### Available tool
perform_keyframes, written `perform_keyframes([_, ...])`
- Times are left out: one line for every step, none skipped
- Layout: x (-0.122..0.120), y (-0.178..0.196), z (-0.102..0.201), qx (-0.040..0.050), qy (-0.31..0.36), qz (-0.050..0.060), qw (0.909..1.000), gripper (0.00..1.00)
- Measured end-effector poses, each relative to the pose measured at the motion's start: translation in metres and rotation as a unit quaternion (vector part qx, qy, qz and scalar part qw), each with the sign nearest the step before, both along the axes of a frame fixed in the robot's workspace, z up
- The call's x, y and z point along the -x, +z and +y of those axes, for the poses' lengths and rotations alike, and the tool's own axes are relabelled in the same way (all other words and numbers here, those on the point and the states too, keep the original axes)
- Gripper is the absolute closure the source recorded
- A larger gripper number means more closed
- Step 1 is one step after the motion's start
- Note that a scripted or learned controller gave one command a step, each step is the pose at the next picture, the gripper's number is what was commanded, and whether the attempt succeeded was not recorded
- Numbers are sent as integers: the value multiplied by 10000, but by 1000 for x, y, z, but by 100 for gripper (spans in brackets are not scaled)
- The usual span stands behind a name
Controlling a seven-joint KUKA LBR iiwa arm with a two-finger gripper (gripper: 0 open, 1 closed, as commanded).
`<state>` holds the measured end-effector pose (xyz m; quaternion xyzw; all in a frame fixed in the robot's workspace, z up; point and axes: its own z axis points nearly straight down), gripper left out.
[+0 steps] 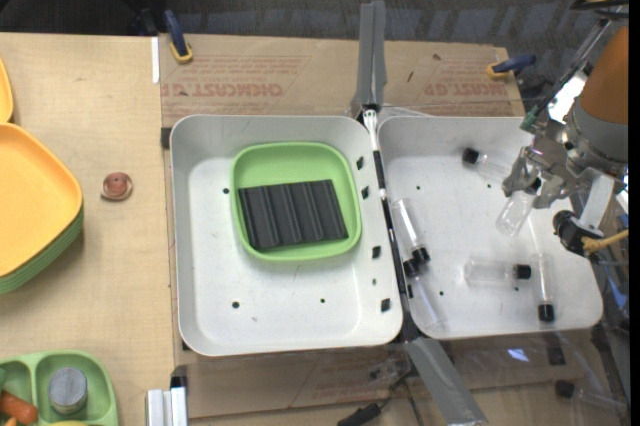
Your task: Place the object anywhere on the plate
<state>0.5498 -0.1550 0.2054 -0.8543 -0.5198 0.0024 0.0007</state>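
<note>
A green square plate point(292, 155) sits in the left white bin point(200, 244), with a dark ridged slab point(293, 214) lying on it. My gripper point(531, 184) is over the right side of the right white bin point(440, 139), far right of the plate. It is shut on a clear tube point(512, 212), which hangs slanting down and to the left from the fingertips. Several more clear tubes with black caps lie on the right bin's floor, one at the back point(470, 156), one by the left wall point(408, 226) and one at the front point(495, 271).
Another capped tube point(545, 299) lies by the right bin's front right corner. A metal divider point(371, 64) rises between the bins at the back. Yellow plates point(35, 204) and a small red knob point(117, 185) lie on the bench to the left.
</note>
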Motion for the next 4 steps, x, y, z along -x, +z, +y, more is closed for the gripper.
perform_keyframes([27, -35, 6, -11, 647, 2, 9979, 100])
perform_keyframes([73, -27, 20, -14, 1186, -4, 9929, 100])
perform_keyframes([73, -27, 20, -13, 1187, -5, 9929, 0])
perform_keyframes([72, -15, 87, -5, 362, -7, 9993, 0])
